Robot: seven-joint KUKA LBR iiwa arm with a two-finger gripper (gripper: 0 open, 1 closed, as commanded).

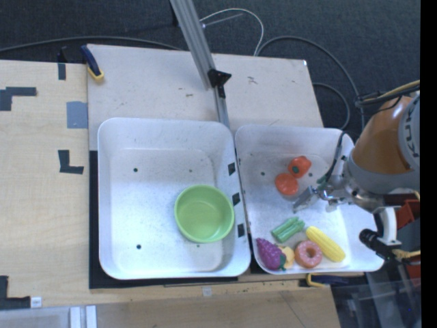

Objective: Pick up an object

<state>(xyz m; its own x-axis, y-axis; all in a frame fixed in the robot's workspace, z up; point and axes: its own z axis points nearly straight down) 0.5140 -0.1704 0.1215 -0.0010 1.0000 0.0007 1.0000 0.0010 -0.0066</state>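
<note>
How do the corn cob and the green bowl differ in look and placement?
The corn cob is yellow and elongated; the green bowl is round and hollow. The corn cob lies in the right bin among other toy foods; the green bowl sits alone in the left bin. Both rest on bin floors.

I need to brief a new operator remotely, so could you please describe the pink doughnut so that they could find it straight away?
Look at the right-hand white bin, the one that the arm reaches into, and go to its near edge, where several toy foods lie together. The doughnut sits there between the purple grapes and the yellow corn cob. It is the only pink ring with a hole in the middle.
</note>
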